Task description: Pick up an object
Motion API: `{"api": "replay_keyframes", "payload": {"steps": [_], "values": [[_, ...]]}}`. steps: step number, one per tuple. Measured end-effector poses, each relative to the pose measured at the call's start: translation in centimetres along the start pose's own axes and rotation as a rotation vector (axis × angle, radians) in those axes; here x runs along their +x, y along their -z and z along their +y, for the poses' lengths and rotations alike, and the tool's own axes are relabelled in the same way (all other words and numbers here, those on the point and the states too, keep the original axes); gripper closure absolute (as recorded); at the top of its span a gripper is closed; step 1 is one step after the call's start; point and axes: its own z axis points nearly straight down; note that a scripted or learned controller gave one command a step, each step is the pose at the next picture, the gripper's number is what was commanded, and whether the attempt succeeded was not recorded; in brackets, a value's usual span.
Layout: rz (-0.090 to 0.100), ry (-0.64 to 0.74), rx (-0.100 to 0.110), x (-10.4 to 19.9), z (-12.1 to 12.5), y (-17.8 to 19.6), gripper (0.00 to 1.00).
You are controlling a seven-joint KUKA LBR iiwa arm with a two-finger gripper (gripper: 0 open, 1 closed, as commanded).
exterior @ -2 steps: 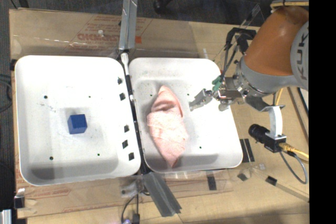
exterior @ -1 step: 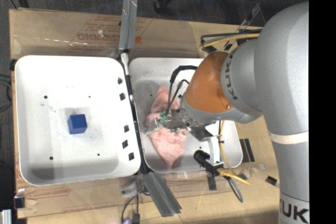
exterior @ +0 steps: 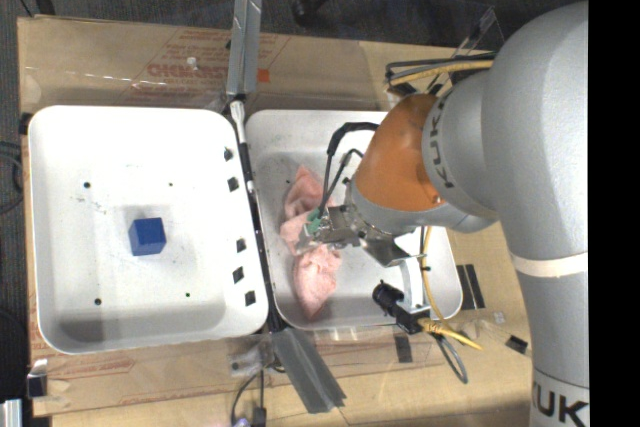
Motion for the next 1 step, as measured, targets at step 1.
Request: {"api": "replay_keyframes", "payload": {"steps": [1], "values": [[0.001,-0.225,0.0,4.19,-0.94,8.73,1.0]]}}
